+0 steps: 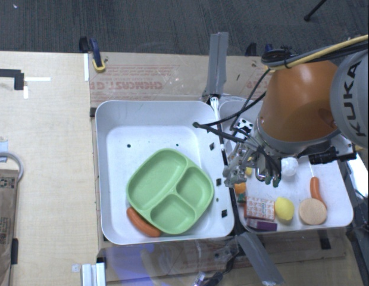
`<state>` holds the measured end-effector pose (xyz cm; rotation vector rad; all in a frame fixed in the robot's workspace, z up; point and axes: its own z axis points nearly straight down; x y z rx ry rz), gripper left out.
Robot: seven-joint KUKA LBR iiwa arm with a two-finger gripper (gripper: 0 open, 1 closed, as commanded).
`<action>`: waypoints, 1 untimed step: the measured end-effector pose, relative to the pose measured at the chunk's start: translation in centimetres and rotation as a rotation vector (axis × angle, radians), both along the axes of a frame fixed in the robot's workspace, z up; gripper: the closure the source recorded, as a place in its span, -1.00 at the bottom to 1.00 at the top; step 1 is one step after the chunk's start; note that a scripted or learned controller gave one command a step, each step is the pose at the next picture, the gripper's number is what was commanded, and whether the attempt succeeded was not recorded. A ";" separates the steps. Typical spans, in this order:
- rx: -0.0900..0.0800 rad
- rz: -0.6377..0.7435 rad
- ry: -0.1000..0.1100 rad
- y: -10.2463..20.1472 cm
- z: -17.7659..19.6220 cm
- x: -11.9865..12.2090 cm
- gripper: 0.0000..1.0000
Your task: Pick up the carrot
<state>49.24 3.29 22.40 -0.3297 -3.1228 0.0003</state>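
Camera view from above: the big grey-and-orange arm reaches in from the right and hangs over the seam between the two bins. The left bin carries the green divided plate. The right bin is the crowded one, and that's where you're working.

The gripper sits low at that bin's left wall, tangled in its own cables, so you can't tell whether the claw is open or closed. Nothing is visibly held.

Just below it, hard against the wall, is a small orange piece, which I take to be the carrot. It's half hidden, so treat that as a judgement. The printed box is just beside it and the lemon is near.

You've got little room, so come straight down, line the claw along the wall, and keep clear of the box. Mind the look-alike too: another orange stick lies well apart on the right.
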 end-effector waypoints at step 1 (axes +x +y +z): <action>0.000 0.214 -0.004 2.2 0.8 -1.3 1.00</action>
